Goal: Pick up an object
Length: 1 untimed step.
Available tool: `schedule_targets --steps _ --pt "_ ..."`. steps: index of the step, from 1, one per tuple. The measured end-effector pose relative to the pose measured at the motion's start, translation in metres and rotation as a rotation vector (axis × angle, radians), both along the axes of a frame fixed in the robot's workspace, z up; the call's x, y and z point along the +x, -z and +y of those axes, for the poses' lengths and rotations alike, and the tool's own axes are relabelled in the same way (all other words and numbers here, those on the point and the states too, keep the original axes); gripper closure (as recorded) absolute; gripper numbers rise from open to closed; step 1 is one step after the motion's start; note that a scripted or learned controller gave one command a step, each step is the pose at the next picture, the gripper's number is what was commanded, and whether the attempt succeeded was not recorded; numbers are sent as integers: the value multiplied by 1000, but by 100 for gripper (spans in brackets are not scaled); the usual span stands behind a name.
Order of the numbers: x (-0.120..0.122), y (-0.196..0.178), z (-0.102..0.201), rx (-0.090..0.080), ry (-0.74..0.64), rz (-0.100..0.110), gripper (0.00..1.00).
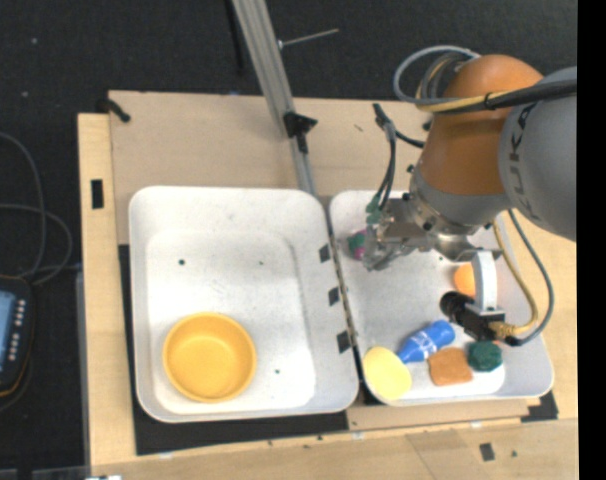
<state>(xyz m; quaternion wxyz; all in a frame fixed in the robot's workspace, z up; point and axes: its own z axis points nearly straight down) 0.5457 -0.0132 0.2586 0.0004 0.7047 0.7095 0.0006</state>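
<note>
My gripper (371, 249) hangs low over the upper left part of the right bin (523, 383), close to the wall it shares with the other bin. A small green and pink thing (356, 243) shows right at its tip; whether it is gripped I cannot make out. Along the bin's front lie a pale yellow oval (386, 373), a blue bottle (426, 341), an orange-brown block (449, 368) and a dark green piece (485, 355). An orange ball (464, 278) sits at the right, partly behind the wrist parts.
The left bin (163, 218) holds a yellow bowl (210, 356) at its front left. A metal pole (268, 58) slants in from the top to the bins' back edge. The arm's grey and orange body (483, 158) covers the right bin's back.
</note>
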Motion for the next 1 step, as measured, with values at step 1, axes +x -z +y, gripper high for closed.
schedule_targets --steps 1 --pt "-6 11 55 0 0 1 100"
